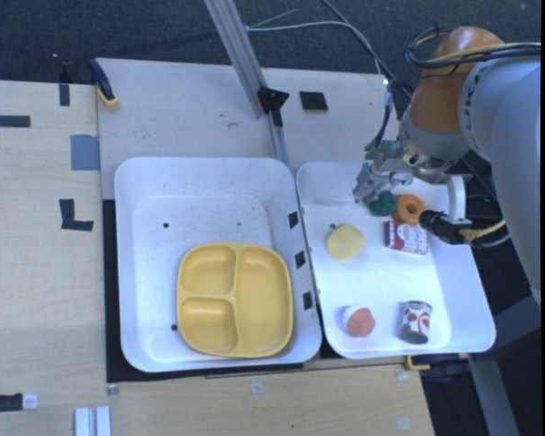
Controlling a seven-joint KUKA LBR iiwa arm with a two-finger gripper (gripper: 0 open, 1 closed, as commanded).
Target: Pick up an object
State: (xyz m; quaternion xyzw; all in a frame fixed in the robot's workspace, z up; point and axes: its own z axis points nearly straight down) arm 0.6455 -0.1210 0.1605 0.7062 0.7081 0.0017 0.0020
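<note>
My gripper (372,187) hangs low over the far end of the right bin (463,321). Just beside its tip lies a small dark green object (381,205), touching or partly under it. An orange ring (409,209) lies right of the green object, with a red and white packet (407,237) just in front of it. A pale yellow lemon-like object (345,242) rests near the bin's middle. At the near end sit a red and white round object (357,321) and a small red can (416,322).
The left bin (145,243) holds a yellow divided plate (235,299) at its near right. The two bins' rims meet at about the middle of the view. A slanted metal post (241,48) rises behind the bins.
</note>
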